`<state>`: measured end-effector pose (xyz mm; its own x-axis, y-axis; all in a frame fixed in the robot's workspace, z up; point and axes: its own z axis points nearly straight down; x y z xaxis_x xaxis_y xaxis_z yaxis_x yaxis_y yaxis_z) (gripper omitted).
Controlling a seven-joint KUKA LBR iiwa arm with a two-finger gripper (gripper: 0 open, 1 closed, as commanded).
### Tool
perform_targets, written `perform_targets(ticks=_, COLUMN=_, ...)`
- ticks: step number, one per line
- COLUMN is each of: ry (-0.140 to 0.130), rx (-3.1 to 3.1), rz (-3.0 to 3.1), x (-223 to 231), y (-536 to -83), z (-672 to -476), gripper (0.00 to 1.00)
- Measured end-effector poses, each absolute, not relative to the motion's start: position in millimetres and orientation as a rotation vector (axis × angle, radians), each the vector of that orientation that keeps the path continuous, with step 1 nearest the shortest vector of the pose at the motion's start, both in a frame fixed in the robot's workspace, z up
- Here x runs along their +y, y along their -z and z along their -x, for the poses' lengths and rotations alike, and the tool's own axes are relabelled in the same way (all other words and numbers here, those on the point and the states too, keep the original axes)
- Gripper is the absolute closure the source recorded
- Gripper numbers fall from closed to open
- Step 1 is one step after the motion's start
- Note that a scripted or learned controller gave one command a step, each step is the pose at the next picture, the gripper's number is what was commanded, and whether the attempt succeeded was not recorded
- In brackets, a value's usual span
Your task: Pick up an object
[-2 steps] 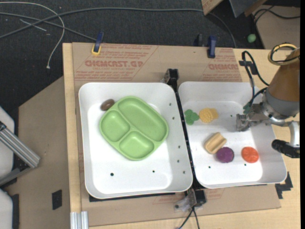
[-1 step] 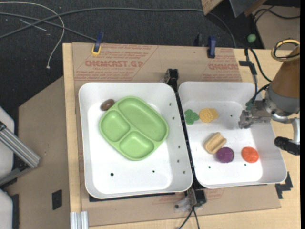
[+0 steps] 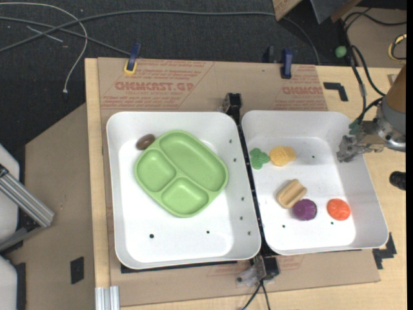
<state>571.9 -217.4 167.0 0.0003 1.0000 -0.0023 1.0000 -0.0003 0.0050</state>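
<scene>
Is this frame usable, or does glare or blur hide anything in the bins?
Camera view: lighting even and soft, shadows faint; the white bins are bright but not blown out; green divided plate and orange toy read sharply; the pincer at the right bin's rim is small and dim, its state unclear.

The arm (image 3: 393, 118) shows as a rounded grey body with a lighter silver ring beneath it. Its gripper (image 3: 348, 148) is a small dark grey metal assembly of blocky parts, with thin dark cables running alongside.
</scene>
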Motion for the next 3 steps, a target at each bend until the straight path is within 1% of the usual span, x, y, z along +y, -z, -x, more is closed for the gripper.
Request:
perform_targets(ticks=1, ry=-0.004, rx=2.219, rz=-2.217, x=-216, y=-230, z=-568.4, gripper=1.00)
perform_targets(ticks=2, ry=-0.003, rx=2.220, rz=-2.218, x=-216, y=-246, z=-569.2, gripper=1.00)
perform_targets(ticks=3, ry=0.000, rx=2.225, rz=-2.221, x=-163, y=-233, z=-565.6, gripper=1.00)
